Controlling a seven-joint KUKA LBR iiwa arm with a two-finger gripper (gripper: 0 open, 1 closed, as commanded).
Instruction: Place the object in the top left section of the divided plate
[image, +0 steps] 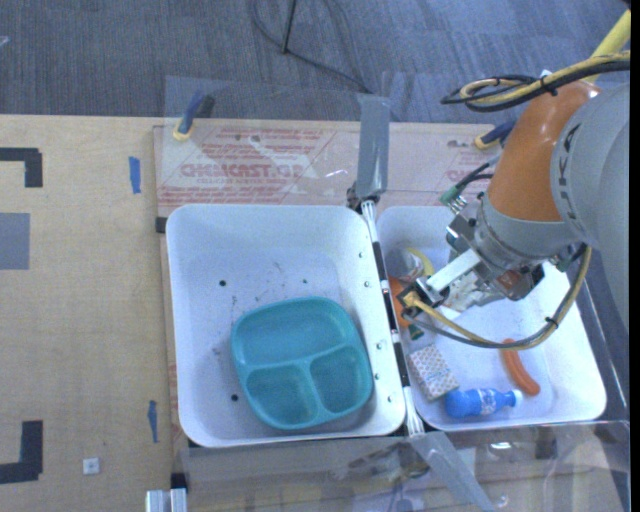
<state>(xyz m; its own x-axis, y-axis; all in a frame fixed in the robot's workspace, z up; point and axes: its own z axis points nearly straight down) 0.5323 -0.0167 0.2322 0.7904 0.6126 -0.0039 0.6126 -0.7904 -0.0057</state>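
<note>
Camera view, from above at a slant. Two shallow white bins stand side by side on the bench. The left bin (200, 250) holds a teal divided plate (300, 362) lying flat in its near half, with one large section on the far side and two smaller sections on the near side; all three sections are bare. The right bin (585, 385) holds the loose objects: a blue bottle with a white cap (480, 401) lying on its side near the front wall, an orange carrot-shaped piece (520, 368) just to its right, a small patterned packet (433, 371) to its left, and some yellow and orange items (412, 268), partly hidden, close to the dividing wall.

The grey arm with its orange band (530, 160) reaches in from the right over the right bin. The gripper (425, 292) hangs low over the bin's left side, beside the partly hidden items. Whether its fingers are spread or closed cannot be told, and no object is visibly between them.
</note>
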